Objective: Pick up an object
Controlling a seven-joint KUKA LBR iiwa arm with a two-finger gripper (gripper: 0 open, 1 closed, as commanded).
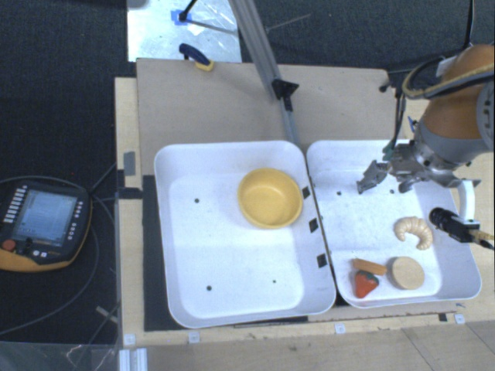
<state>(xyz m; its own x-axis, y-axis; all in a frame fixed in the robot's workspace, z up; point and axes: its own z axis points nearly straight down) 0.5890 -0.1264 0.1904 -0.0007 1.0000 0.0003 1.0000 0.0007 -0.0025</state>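
The jaws of the gripper (373, 178) stand spread and grasp nothing, hovering over the right bin (348, 230). The croissant (415, 231) lies nearer the camera, apart; a round biscuit (406, 273) and strawberry (366, 283) lie beyond it.

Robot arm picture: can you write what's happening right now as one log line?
pincer: over right bin, nothing between fingers | croissant, round cookie, strawberry: lying in right bin | yellow bowl: left bin
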